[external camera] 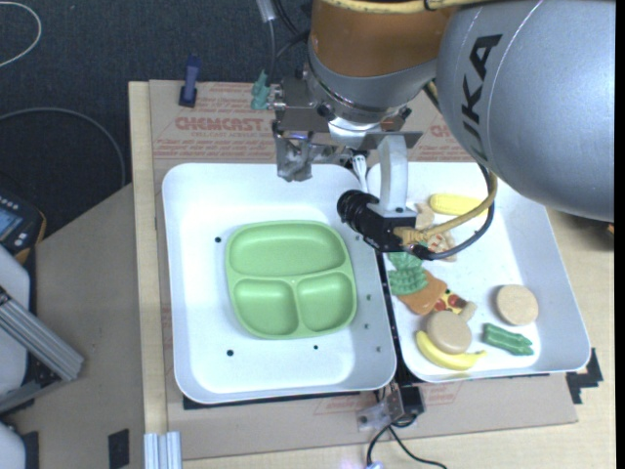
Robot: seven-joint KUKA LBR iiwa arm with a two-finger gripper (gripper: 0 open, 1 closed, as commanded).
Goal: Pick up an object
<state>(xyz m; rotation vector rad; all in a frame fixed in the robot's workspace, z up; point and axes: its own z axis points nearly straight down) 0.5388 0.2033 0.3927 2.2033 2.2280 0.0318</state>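
My gripper [293,160] hangs over the far edge of the left bin [191,262], just beyond a green divided plate [289,277] that lies in the middle of that bin. Nothing shows held in the gripper. The right bin [559,283] holds toy food. A yellow piece [452,203] lies at the back. A green leafy piece [408,277] and an orange pizza slice [434,299] lie near the bin's left wall. A round beige cookie [515,304], a green pea pod [508,340] and a banana [447,356] under a tan disc [449,332] lie at the front.
The big grey arm with its orange band [391,18] covers the back of the right bin. Both bins rest on a cardboard sheet [156,164]. A small blue clip [189,81] sits at the sheet's far left corner.
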